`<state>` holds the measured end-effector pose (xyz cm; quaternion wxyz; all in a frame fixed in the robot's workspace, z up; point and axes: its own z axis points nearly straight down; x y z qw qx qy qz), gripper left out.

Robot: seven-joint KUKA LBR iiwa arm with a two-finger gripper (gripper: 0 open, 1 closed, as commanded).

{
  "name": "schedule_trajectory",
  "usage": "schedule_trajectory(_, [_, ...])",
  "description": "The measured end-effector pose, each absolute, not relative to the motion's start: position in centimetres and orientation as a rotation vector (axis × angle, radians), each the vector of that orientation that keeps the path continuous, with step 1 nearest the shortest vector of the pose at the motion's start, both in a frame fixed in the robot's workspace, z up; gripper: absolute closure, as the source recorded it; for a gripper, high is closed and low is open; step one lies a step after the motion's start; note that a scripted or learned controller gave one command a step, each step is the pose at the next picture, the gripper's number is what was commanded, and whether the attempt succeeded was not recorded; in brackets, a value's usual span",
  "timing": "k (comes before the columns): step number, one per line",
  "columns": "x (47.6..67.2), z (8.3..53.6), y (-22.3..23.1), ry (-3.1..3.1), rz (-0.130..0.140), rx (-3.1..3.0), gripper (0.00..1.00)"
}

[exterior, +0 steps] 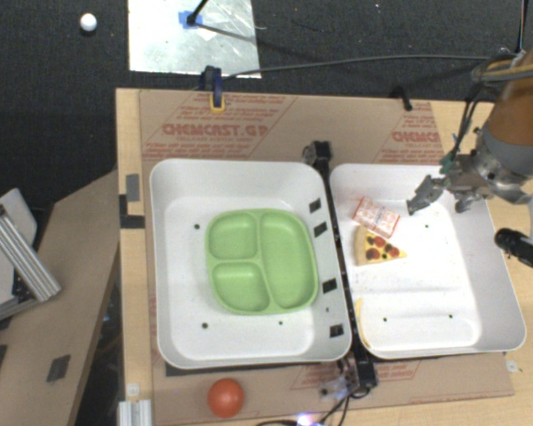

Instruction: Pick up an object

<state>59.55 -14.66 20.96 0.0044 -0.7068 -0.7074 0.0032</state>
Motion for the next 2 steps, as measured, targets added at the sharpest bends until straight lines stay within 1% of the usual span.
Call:
schedule_trajectory(1, [59.8, 21.7, -14.6, -2.226, -0.001, -2.218, 0.00])
schedule_trajectory(2, [60.2, 17.4, -14.9, -2.223, 0.001, -2.219, 0.00])
